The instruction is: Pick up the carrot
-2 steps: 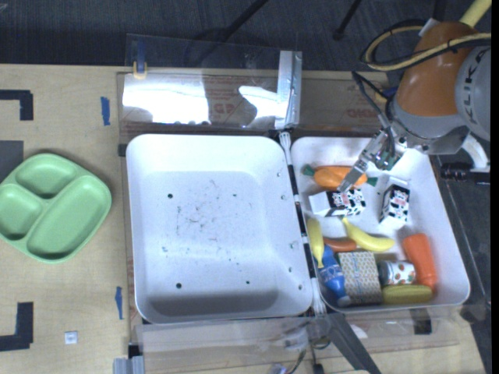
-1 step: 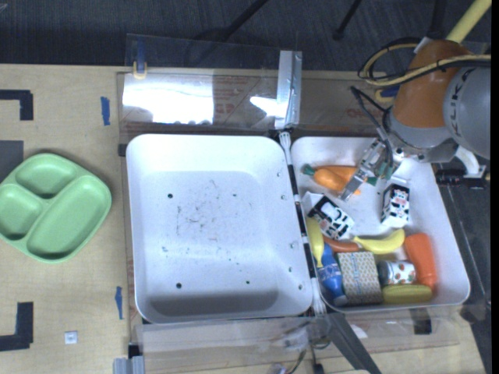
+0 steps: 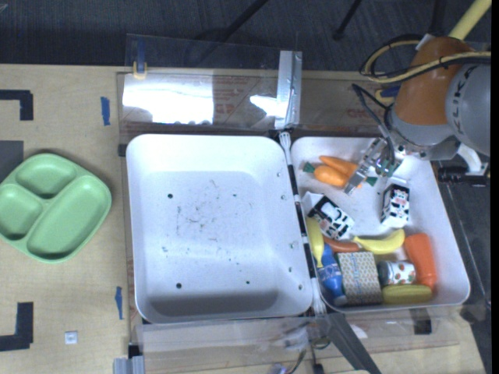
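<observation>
Camera view from above: grey arm with orange band reaching in from the upper right, wrist bent down over the back of the right shallow white plastic bin. Tool low over that bin's back part, angled down and to the left, fingertips just beside the right end of the orange tapered carrot; cannot tell whether touching it. Cannot tell whether spread or pressed together; nothing seen held between them.

Carrot lying on its side at the back left of the right bin, near the divider between the bins, narrow end toward the left.

Counted: two white bins side by side, the left shallow white bin with only scuffs and small dark specks on its floor. One pale green three-compartment plastic plate on the tan worktop, well apart to the left. One yellow banana mid-bin, one orange bottle-shaped object near the right wall, two small black-and-white toy objects, one woven-patterned block toward the front.
</observation>
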